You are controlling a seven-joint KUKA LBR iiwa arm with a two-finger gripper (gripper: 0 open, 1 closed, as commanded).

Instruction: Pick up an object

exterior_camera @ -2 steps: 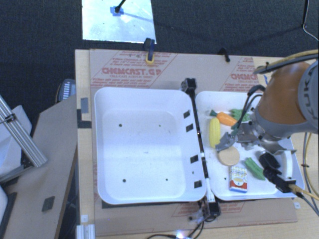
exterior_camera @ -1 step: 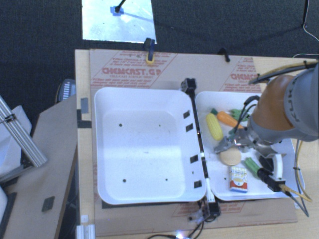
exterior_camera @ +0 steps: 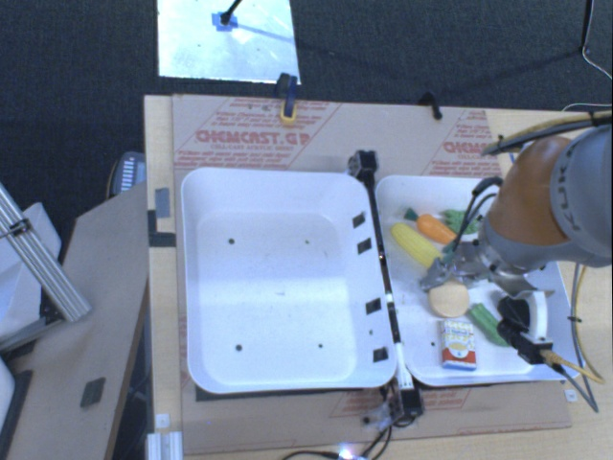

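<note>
White bins (exterior_camera: pixel 278 286) | yellow corn (exterior_camera: pixel 414 244) | orange carrot (exterior_camera: pixel 436 228) | pale tan round item (exterior_camera: pixel 448 301) | green vegetable (exterior_camera: pixel 488 322) | red-and-white carton (exterior_camera: pixel 460 344) | grey arm, orange band (exterior_camera: pixel 532 199)

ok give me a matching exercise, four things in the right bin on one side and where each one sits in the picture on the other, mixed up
Things:
1. carrot
2. corn cob
3. round pale ball
4. small carton

Places:
A. nearest the bin's bottom edge
B. just under the gripper
C. topmost of the four, orange
D. yellow, beside the divider, just below the carrot

Pairs: 1-C, 2-D, 3-B, 4-A
</note>
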